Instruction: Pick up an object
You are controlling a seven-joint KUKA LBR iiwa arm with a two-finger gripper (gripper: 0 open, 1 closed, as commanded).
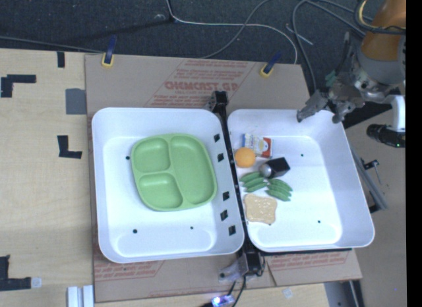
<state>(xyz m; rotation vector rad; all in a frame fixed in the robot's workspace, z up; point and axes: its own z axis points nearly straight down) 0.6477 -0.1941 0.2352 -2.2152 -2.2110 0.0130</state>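
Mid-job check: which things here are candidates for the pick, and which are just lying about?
Job:
gripper
orange ball
pea pods
bread slice
small carton
black and silver object
right bin

Lying about:
green divided plate
left bin
yellow clamps
cables

You are looking down on two white bins. The left bin is holding a green divided plate. In the right bin, an orange, green pea pods and a bread slice are lying near its left wall. The gripper is hovering open over that bin's far right corner, holding nothing.
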